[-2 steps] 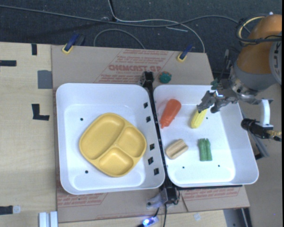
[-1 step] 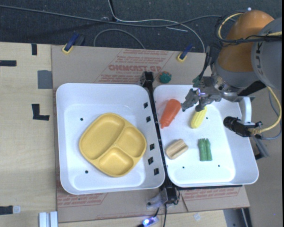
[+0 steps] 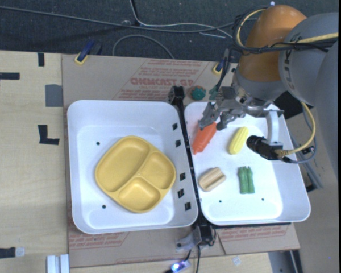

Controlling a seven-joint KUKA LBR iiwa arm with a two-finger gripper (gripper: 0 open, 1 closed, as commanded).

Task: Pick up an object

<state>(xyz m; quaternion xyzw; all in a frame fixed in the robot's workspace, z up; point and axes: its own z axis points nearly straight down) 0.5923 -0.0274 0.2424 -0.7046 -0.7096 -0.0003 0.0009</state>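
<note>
An orange carrot (image 3: 202, 140) lies at a slant in the right bin (image 3: 273, 206), close to the wall it shares with the left bin. My gripper (image 3: 216, 120) hangs just above the carrot's upper end with its two dark fingers spread apart. The left fingertip (image 3: 207, 120) is close to the carrot's top; nothing sits between the fingers. A yellow corn cob (image 3: 237, 140) rests to the right of the carrot. Further forward in the same bin lie a tan bread roll (image 3: 211, 178) and a green bean bundle (image 3: 246, 180).
The left bin (image 3: 82, 152) holds a yellow divided plate (image 3: 135, 173). A small teal object (image 3: 199, 93) sits on the cardboard behind the bins. A black fitting (image 3: 262, 147) with a yellow cable hangs from the arm over the right bin.
</note>
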